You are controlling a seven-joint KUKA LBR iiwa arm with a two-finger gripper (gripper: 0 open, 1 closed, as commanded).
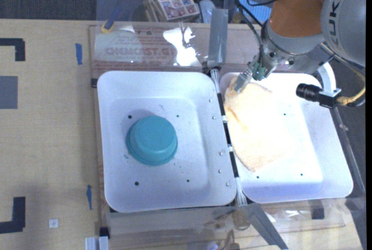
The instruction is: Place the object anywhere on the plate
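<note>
Two shallow white bins sit side by side on the bench. The left bin (110, 97) holds a teal plate (152, 139), apparently an upturned dish, resting near the bin's centre. This is the target, and it lies unobstructed so that anything may be lowered onto it.

The object, a pale yellow cloth (258, 127), lies spread across the floor of the right bin (325, 173), well apart from the plate and separated from it by the shared bin walls.

The gripper (251, 77) hangs at the far corner of the cloth, on the side of the cloth nearest the plate, where an edge offers a pinchable fold. Overexposure in this bin washes out the fingertips, so whether they are parted or closed on fabric cannot be told.

Judged from this layout, the task is at its grasping stage. The cloth is limp and would likely drape and trail when carried over the bin walls toward the plate.
</note>
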